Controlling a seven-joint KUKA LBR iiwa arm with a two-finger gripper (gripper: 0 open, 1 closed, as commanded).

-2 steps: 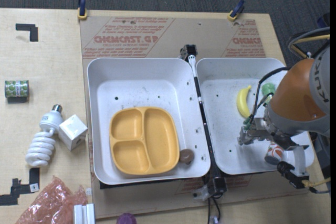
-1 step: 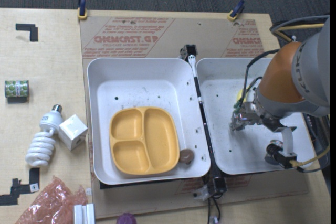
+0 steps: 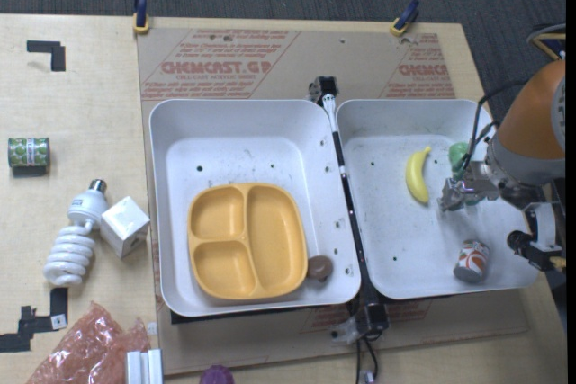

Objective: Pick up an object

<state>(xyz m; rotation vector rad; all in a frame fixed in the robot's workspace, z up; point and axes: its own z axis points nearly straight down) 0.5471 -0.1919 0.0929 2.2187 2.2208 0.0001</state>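
Two shallow white plastic bins side by side on bench: left bin (image 3: 171,139), right bin (image 3: 378,126). Grey arm with orange band (image 3: 531,126) reaches in from right over right bin's far right side. Yellow three-compartment plastic plate (image 3: 247,240) lies flat in left bin, lower half; small brown round object (image 3: 319,266) touching plate's lower right edge. Yellow banana (image 3: 418,174) in right bin, upper middle, just left of the metal two-finger gripper (image 3: 457,194); not touching. Fingers' state: cannot tell, nothing seen between them. Green object (image 3: 459,154) behind gripper, partly hidden. Small orange-and-white can (image 3: 472,260) lies near right bin's lower right corner, apart from gripper.
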